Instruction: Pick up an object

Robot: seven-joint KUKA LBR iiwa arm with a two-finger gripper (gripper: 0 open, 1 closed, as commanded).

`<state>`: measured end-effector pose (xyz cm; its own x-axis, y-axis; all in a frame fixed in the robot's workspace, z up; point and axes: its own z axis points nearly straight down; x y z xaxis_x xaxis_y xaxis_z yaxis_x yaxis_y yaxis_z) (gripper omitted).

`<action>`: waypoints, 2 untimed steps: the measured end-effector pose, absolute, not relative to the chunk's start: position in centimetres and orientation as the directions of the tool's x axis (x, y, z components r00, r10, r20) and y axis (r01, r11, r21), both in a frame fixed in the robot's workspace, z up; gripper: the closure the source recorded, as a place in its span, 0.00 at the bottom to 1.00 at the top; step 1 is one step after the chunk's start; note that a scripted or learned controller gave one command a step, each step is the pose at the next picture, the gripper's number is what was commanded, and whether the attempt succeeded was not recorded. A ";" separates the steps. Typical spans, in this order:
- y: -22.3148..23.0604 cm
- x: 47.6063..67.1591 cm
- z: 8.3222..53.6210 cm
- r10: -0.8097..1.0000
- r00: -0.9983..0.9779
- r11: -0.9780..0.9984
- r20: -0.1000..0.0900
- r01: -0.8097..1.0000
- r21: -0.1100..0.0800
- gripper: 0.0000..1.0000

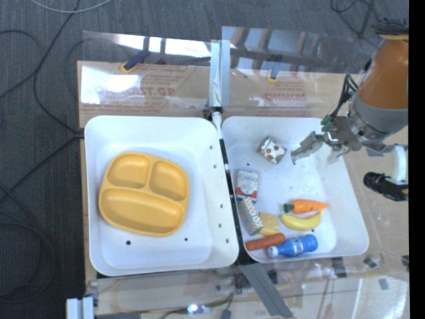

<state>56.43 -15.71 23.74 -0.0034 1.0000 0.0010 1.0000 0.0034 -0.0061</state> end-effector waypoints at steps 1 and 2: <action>-13.4 61.6 12.2 0.997 -0.075 0.075 0.001 0.997 -0.008 0.00; -13.3 61.6 12.8 0.997 -0.076 0.076 0.004 0.997 -0.011 1.00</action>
